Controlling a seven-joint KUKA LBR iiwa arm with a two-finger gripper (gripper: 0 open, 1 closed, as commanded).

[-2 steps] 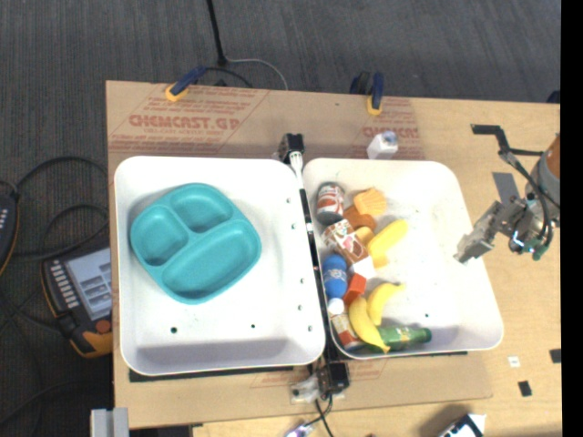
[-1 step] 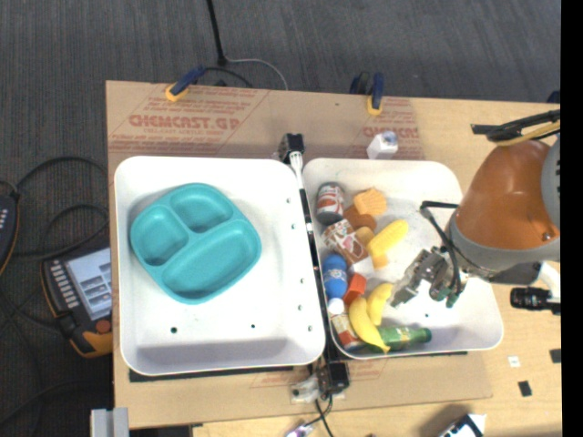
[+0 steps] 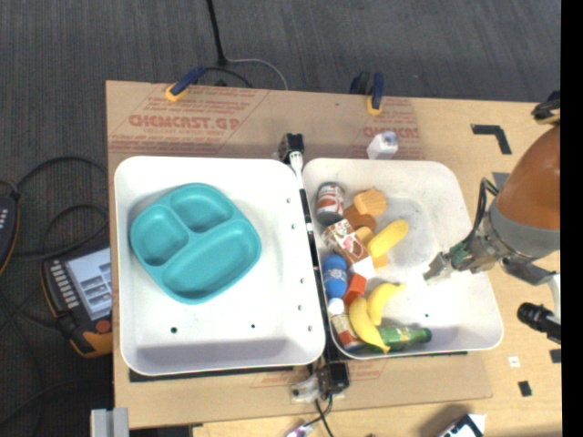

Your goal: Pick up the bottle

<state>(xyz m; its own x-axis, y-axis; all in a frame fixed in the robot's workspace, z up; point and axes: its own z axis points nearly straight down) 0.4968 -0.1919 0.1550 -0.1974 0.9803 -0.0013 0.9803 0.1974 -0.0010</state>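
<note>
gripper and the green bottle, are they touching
Apart. The camera view shows bare white bin floor between the gripper and the green bottle, which lies by the bin's near wall.

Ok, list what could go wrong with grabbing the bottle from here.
1. The green bottle lies on its side against the bin's near wall, so the fingers may not fit around it.
2. A banana lies against its neck, so a grasp there could catch or drag the fruit instead.
3. The gripper sits well above the bottle in the camera view, so it must cross the bin and could overshoot.
</note>
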